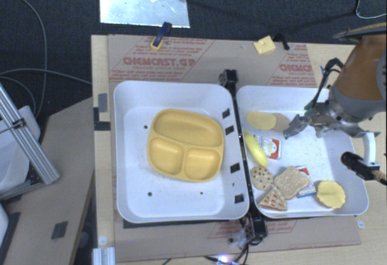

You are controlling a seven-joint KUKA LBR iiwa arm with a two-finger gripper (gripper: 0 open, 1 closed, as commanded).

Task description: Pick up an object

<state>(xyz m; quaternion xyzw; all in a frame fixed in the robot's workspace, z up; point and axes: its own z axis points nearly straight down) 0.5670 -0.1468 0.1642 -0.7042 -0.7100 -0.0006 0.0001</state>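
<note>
pizza slice [273, 201] at near edge of right bin [354, 200], toast [291, 181] and cookie [261, 177] just behind, yellow tray [185, 144] in left bin [130, 155], gripper [294, 129] over right bin beside pale round piece [262, 120], jaw state unclear

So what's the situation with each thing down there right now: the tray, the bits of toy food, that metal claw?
Yellow three-compartment plastic tray: upright in the left white bin, holding nothing.
Yellow toy banana: lying flat in the right white bin.
Round brown toy cookie: lying flat.
Tan toy bread slice: lying flat.
Two-finger gripper: low over the right bin, holding nothing visible.
</note>
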